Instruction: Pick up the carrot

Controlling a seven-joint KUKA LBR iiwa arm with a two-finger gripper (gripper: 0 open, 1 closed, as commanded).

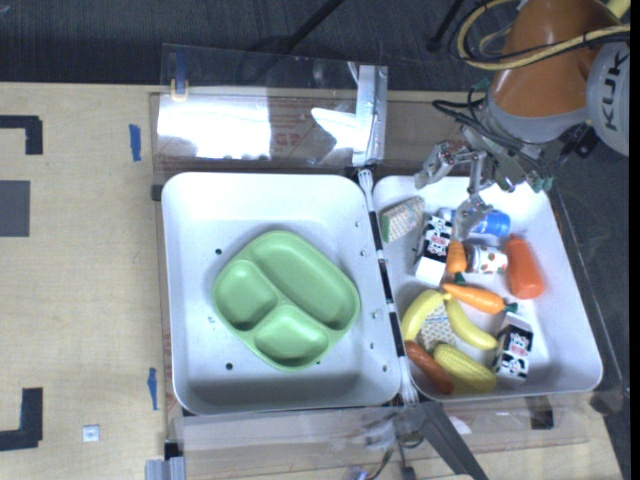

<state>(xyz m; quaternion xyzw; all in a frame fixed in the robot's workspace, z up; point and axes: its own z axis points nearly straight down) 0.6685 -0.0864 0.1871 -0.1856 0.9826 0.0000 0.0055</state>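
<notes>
— Carrot?
— Lying in the right bin, mid-pile, across a banana, beside the red pepper.
— Gripper?
— Hanging over that bin's far end, near a blue-topped item. Finger spread impossible to tell; nothing seen held.
</notes>
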